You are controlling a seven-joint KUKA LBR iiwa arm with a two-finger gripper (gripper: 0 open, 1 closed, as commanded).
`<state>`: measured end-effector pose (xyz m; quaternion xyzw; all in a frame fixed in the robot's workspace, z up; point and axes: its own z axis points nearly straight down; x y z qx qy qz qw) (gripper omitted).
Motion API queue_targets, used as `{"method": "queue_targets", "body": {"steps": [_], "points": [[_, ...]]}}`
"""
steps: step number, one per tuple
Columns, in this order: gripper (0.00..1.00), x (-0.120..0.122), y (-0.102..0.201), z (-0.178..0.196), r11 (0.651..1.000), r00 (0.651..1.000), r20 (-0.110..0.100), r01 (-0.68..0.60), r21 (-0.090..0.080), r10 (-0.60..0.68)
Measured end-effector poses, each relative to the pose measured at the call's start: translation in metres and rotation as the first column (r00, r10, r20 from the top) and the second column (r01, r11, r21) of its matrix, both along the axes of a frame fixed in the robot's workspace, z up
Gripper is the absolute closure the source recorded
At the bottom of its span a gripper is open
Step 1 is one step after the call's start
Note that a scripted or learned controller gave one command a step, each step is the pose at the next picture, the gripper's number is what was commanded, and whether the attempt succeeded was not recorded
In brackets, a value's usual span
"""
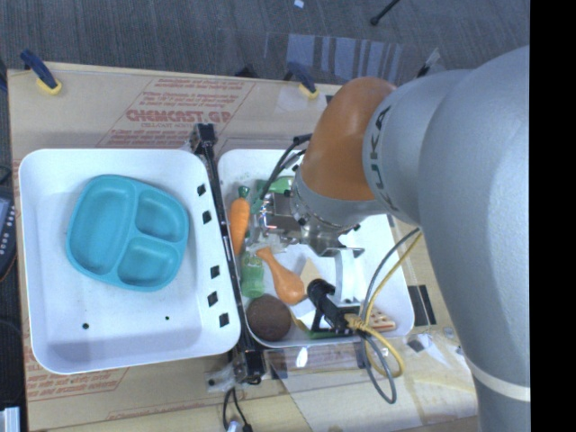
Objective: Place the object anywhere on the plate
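A blue sectioned plate (129, 232) lies in the left bin (54, 331). In the right bin (400, 309), along its left wall, sit a carrot (238, 224), a chicken drumstick (283, 279) and a brown ball (269, 319). The end effector (281, 223) hangs beside the carrot; its state cannot be told.

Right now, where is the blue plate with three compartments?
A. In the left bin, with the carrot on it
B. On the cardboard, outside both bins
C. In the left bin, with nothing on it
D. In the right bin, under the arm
C: the blue plate lies bare in the left bin, while the carrot lies in the right bin.
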<state>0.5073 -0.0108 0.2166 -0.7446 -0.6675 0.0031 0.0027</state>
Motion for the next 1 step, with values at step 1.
{"method": "queue_targets", "body": {"steps": [1], "points": [[1.00, 0.0613, 0.0572, -0.0231, 1.000, 1.000, -0.001, -0.020, 0.003, 0.020]]}}
